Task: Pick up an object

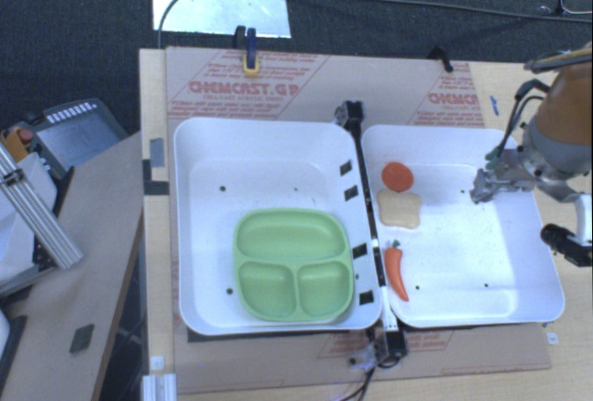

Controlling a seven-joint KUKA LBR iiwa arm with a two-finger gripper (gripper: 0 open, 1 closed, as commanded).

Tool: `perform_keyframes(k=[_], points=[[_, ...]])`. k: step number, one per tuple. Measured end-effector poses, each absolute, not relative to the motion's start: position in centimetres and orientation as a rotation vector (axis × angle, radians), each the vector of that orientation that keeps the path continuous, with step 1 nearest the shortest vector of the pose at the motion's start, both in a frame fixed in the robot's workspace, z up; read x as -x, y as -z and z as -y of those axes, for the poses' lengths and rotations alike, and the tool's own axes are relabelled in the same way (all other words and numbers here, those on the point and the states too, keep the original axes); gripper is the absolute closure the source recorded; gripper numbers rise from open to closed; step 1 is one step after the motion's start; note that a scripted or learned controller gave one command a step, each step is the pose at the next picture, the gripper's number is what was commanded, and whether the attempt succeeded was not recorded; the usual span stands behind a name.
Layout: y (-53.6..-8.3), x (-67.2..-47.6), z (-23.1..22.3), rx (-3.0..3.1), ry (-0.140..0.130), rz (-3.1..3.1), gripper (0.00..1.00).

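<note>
Nearest the lens, at 6 o'clock in the right bin (528, 297): a carrot-shaped orange piece (397, 272), tapered, smooth and plasticky, green stub at its upper end, lying along the bin's left wall. Just at 12 o'clock from it, a pale cream slab (399, 208), roughly square with rounded corners, matte like toy bread. Touching or nearly touching that slab's upper edge, a red-orange round disc (397, 176), flat and glossy. All three clustered on the left side of the right bin, resting on its white floor, none lifted.

At 3 o'clock from the cream slab, well apart: the end effector (482, 189), grey metal, hanging low over the right bin's upper-right part, nothing seen between its tips; cannot tell whether spread or closed. Behind it, the grey wrist with orange band (565, 107) entering from 3 o'clock.

At 9 o'clock, in the left bin (232, 149): a light green divided plate (294, 264), rounded-square, three compartments, smooth plastic, set toward the bin's lower-right corner.

Both bins shallow, glossy white, rounded rims, side by side on a tabletop (306, 80) covered by a printed cardboard sheet.
</note>
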State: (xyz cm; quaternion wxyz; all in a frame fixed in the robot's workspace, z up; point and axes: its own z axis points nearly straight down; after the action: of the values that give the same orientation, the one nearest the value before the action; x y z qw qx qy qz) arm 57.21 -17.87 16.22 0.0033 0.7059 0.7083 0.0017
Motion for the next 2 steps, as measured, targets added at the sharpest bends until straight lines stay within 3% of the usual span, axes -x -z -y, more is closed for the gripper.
perform_keyframes(k=[2], points=[[-26.3, -58.1, 17.7, -2.210, -0.006, -2.222, 1.00]])
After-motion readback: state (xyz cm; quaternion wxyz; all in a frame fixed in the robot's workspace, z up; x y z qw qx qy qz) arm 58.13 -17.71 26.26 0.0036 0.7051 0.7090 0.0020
